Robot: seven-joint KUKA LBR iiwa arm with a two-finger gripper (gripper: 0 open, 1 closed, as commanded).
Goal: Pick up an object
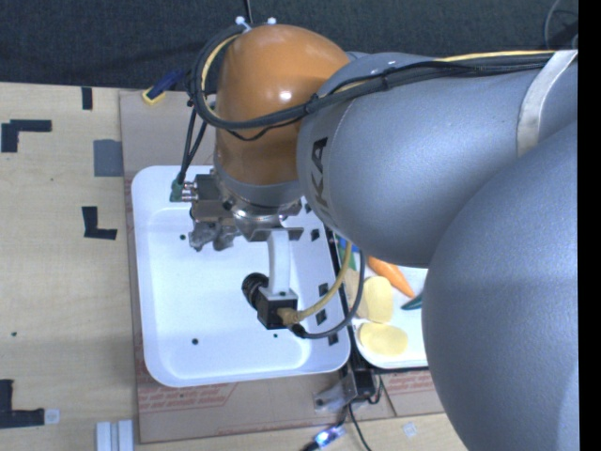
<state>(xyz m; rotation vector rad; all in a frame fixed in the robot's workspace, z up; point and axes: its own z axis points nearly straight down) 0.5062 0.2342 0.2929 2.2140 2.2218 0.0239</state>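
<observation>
White moulded bin on the left (188, 289): shallow, smooth plastic; rounded corners; soft sheen along the near rim; a few small dark dots on its floor
White bin on the right (410, 353): same smooth make; largely covered by the arm; a strip of floor and the near edge in sight
Tan bench top (56, 280): flat, matt, wood-like; black angular tape marks (94, 224) and a grey square patch (108, 156) left of the bins
Brown cardboard sheet (160, 130): dull, flat, under the left bin; red print along its near edge
Grey arm (451, 158): broad, rounded, matt casings; reaching in from the right, across the right bin
Orange band (268, 83): glossy dome with bright highlights; black cables (202, 92) looped over its left side
Gripper (208, 233): dull metal cluster below the orange dome; over the far left part of the left bin's floor; open or closed: cannot tell; hold on anything: cannot tell
Orange tapered piece (390, 272): carrot-shaped, slick; in the right bin, far end under the arm
Pale yellow rounded lump (378, 299): smooth, waxy; in the right bin, just beside the orange piece
Pale yellow flat oval (385, 339): smooth; in the right bin, nearer the camera, touching or just beside the lump; which, cannot tell
Teal sliver (413, 301): small, pointed; mostly hidden at the arm's edge; shape otherwise unclear
</observation>
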